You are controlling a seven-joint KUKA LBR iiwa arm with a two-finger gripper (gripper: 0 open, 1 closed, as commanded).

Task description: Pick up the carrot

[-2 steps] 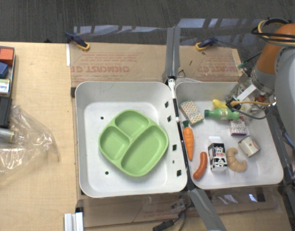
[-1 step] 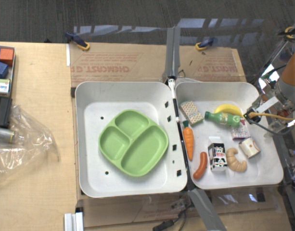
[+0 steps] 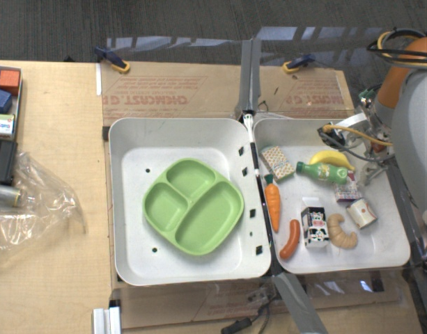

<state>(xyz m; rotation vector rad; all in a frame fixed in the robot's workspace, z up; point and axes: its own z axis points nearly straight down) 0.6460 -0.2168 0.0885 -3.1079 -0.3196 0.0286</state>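
Carrot lies lengthwise along the left wall of the right bin, its green top pointing away from the camera, nothing touching it from above. Just below the carrot sits a red sausage, and just above its top is a small patterned packet. To the carrot's right stands a small black-and-white milk carton, with a croissant beside that. Farther right of the carrot lie a green bottle and a yellow banana. The gripper hangs well to the carrot's right, amid cables; whether it is open or closed cannot be told. Left of the carrot, across the wall, a green divided plate rests in the left bin.
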